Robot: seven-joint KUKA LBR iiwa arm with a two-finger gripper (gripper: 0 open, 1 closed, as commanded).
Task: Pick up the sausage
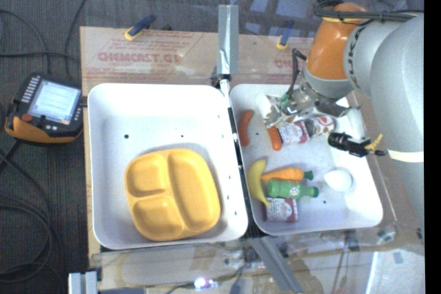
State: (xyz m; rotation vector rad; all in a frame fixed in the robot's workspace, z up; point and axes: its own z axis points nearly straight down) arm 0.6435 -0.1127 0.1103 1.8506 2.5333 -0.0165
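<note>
Sausage [244, 127] first: you can see it lying flat on the floor of the right bin [365, 213], close against the wall that bin shares with the left bin [103, 148], long axis running along that wall. Nothing grips it, so the pick is not yet done. The gripper [289, 107] hangs low over the same bin, further from that shared wall than the sausage and a little toward the bin's far edge, above a red-and-white packet [298, 132]. How its jaws stand I cannot tell from this slanted view. Judging from that, you have the whole grasp and lift left.

Between sausage and packet lies a small orange-red piece [275, 140]. Toward the near edge from the sausage sit a banana [258, 182], a carrot [284, 175], a green bottle [291, 189] and a white egg [337, 180]. The left bin holds a yellow divided tray [172, 195]. Both bins rest on a wooden board [158, 55] over dark carpet, with a teach pendant [47, 109] beyond the left bin.
</note>
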